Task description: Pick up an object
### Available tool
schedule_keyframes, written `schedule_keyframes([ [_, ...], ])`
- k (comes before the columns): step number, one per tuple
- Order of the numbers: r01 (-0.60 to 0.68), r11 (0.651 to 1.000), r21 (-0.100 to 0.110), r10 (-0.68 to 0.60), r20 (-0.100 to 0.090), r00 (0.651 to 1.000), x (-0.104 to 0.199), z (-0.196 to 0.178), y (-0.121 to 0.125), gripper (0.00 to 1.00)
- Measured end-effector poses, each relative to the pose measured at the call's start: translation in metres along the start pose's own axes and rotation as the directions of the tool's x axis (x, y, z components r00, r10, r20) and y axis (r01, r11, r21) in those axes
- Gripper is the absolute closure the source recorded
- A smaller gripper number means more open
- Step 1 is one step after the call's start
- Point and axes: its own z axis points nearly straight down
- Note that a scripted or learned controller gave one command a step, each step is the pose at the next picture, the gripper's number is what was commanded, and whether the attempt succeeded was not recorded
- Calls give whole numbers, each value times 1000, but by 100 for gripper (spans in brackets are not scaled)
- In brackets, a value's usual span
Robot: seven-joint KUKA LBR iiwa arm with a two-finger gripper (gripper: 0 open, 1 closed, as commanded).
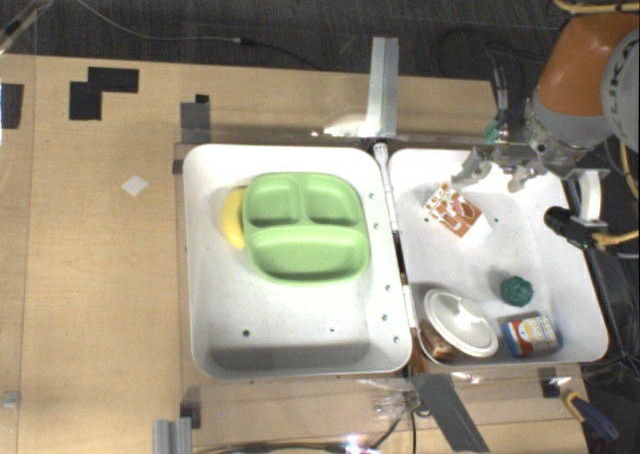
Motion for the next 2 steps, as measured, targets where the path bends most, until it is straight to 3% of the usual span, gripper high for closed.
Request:
schedule_keyframes([
  [1, 30, 1000, -6, -30, 1, 1000, 13, 110, 29, 0],
  [2, 34, 999, -15, -34, 1, 999, 14, 95, 32, 100],
])
